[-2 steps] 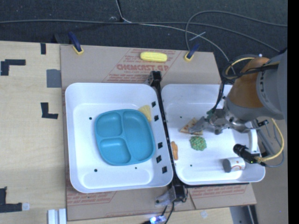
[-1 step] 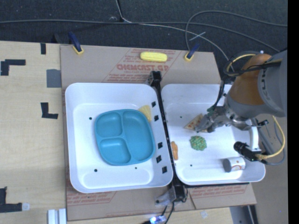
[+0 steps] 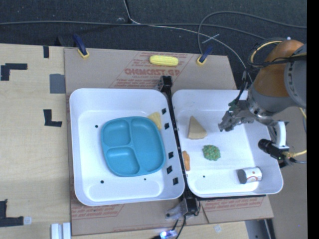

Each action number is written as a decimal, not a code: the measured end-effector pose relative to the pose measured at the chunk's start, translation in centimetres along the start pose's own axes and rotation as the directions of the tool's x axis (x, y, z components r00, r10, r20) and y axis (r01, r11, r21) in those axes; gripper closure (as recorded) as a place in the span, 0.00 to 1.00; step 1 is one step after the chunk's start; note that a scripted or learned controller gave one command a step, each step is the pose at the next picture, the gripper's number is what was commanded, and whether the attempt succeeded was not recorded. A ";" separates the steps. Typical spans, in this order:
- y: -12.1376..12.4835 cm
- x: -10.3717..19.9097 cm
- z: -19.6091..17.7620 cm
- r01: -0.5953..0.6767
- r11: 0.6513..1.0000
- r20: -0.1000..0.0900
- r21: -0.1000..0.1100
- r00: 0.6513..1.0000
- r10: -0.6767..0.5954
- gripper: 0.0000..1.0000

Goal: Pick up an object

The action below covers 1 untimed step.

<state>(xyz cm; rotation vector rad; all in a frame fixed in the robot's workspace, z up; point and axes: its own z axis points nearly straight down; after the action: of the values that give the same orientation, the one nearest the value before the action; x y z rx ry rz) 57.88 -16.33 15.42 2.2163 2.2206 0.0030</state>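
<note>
The pincer (image 3: 228, 125) hangs over the upper right part of the right bin (image 3: 259, 190), its dark fingers pointing down and to the left. I cannot tell how far it is open, because the fingers make one dark shape from here, and nothing is seen between them. The grey arm (image 3: 271, 91) with its orange band comes in from the right and covers the right rim of this bin.

Just to the left of the pincer lies a tan wedge, like a piece of cheese (image 3: 196, 129), apart from the fingers. Below and a little left of the pincer sits a green broccoli piece (image 3: 211, 152), with bare white floor all around it. Further below, near the lower rim, lies a small grey and white cylinder (image 3: 248, 175). An orange piece (image 3: 186, 160) rests against the left wall of this bin, well apart from the pincer.

Far to the left, in the left bin (image 3: 82, 148), a blue divided plate (image 3: 133, 146) takes most of the floor, and a yellow piece (image 3: 156, 119) lies at its upper right corner. Up and left of the pincer, outside both bins, a yellow corn cob (image 3: 163, 60) lies on the cardboard sheet (image 3: 112, 68).
</note>
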 end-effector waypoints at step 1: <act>0.2 0.1 -6.4 0.000 1.000 0.000 -0.001 1.000 0.000 1.00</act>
<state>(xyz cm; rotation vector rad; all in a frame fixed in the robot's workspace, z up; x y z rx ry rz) 58.01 -16.23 21.81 2.2160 2.2197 0.0039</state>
